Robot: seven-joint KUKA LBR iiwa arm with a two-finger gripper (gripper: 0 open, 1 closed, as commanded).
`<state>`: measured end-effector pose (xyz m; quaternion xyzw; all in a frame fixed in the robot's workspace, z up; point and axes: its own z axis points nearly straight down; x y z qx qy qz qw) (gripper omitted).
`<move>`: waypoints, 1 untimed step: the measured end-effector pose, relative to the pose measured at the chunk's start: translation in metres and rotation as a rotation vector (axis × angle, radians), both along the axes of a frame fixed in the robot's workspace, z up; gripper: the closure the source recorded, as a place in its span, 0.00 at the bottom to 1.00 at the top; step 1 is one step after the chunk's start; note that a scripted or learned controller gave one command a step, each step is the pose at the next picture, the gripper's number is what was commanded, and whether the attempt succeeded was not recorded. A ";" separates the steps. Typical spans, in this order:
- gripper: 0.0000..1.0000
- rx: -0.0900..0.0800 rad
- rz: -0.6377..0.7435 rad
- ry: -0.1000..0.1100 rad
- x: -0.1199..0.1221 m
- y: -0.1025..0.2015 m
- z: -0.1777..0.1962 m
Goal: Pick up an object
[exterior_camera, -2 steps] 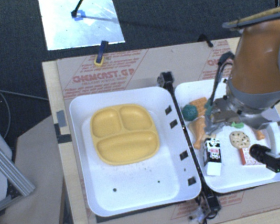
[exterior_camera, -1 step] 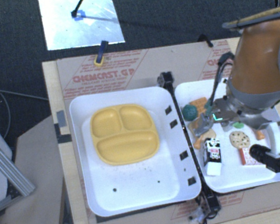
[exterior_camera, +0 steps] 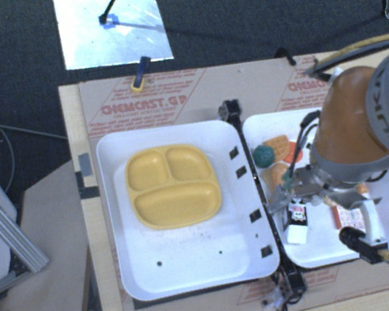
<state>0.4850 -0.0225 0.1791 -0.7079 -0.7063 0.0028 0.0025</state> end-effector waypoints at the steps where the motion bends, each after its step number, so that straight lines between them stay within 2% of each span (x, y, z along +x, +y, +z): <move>1: 0.00 0.000 0.006 -0.012 0.004 -0.002 0.035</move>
